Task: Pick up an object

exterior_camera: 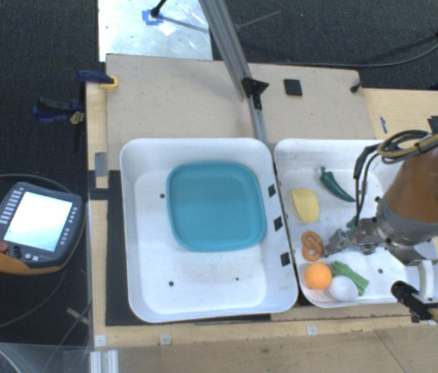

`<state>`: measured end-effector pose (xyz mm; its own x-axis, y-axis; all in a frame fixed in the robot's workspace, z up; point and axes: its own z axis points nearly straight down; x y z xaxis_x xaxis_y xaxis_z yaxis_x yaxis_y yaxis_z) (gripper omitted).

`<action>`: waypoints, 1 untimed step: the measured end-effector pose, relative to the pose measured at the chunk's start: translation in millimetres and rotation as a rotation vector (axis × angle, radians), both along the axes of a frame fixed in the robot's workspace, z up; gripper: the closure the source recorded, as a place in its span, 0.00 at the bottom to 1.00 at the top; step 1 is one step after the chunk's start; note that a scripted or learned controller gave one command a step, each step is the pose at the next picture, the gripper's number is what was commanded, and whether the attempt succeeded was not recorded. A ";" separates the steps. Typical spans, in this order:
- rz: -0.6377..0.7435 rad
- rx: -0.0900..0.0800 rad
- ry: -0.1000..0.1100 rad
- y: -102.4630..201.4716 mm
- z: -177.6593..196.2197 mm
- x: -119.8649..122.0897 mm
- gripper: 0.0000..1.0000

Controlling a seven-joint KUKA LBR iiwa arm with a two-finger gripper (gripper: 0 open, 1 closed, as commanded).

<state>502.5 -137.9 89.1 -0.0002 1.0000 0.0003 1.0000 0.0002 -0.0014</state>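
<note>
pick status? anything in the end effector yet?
Done: the arm has reached into the right bin, with the end effector low beside the orange pretzel-shaped piece. In hand: nothing visibly held. Left: grasp and lift; the orange ball, white ball and yellow piece lie untouched.

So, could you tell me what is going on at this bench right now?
The arm is reaching into the right bin, its gripper low beside the orange ring. Nothing shows between its fingers. Around it lie a yellow piece, a green pepper, an orange ball, a white ball and a green piece. The left bin holds a teal plate.
</note>
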 end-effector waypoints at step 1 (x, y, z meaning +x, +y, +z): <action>0.000 -0.001 -0.003 -0.3 11.7 0.8 1.00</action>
